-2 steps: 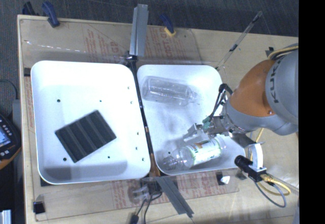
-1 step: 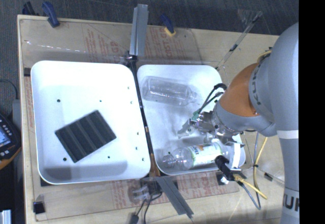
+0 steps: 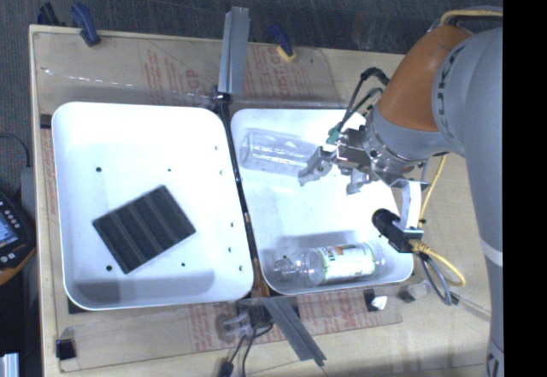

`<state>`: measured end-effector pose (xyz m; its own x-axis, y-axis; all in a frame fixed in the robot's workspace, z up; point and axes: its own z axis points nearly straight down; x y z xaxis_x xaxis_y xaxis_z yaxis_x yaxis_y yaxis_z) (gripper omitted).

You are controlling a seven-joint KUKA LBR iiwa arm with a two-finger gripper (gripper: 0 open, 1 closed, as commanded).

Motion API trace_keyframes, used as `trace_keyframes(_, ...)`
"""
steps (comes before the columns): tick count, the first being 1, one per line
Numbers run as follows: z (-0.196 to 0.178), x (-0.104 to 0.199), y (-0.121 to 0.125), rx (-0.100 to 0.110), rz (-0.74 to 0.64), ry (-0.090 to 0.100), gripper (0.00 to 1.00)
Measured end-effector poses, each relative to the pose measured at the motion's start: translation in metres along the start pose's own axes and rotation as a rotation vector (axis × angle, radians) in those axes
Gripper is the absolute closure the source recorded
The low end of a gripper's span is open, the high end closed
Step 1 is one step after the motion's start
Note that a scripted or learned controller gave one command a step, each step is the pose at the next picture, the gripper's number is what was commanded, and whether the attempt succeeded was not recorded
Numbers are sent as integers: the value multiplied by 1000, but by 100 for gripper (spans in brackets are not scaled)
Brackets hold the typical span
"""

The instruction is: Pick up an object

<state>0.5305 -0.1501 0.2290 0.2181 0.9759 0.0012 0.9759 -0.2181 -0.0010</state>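
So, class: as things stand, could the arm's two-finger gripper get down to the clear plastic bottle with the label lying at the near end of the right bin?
Probably yes. The gripper hangs over the same right white bin, and nothing lies on the clear labelled plastic bottle. The near bin wall beside it may crowd the approach.

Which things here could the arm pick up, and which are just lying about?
For the job:
- clear bottle lying in the right bin, next to the gripper
- labelled bottle lying along that bin's near wall
- dark ribbed slab in the left bin

Just lying about:
- blue clamps on the bench's far edge
- black handheld unit beside the bench
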Motion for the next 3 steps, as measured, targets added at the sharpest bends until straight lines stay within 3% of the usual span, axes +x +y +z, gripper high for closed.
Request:
trace_keyframes(1, 135, 21, -54, -11, 250, 4, 0)
trace_keyframes(2, 10, -14, -51, 0, 456, 1, 0)
trace_keyframes(3, -42, 64, 0, 1, 359, -1, 0)
